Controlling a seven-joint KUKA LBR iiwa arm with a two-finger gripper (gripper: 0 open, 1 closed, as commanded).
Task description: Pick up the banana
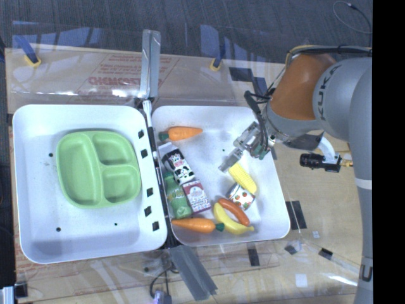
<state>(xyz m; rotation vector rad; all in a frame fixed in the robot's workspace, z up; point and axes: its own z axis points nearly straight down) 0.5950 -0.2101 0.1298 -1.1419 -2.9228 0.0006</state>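
While banana [231,223] still lies at front of right bin [278,195], partly under hot dog [232,210], beside carrot [193,225], pick not done. Tool [235,158] hovers above corn [243,177], well short of banana; can't tell if clenched. Left: shift over, descend, grasp, lift.

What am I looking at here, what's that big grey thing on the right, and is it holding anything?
This is one picture from a camera fixed above a bench, looking down at a slant. The grey thing with the orange band is a robot arm reaching in from the right. Its tool hangs over the right bin, just above a corn cob; nothing is seen between its fingers. That bin also has two carrots, cartons, a can, a hot dog and the banana it should pick up, near the front edge. The left bin holds a green tray.
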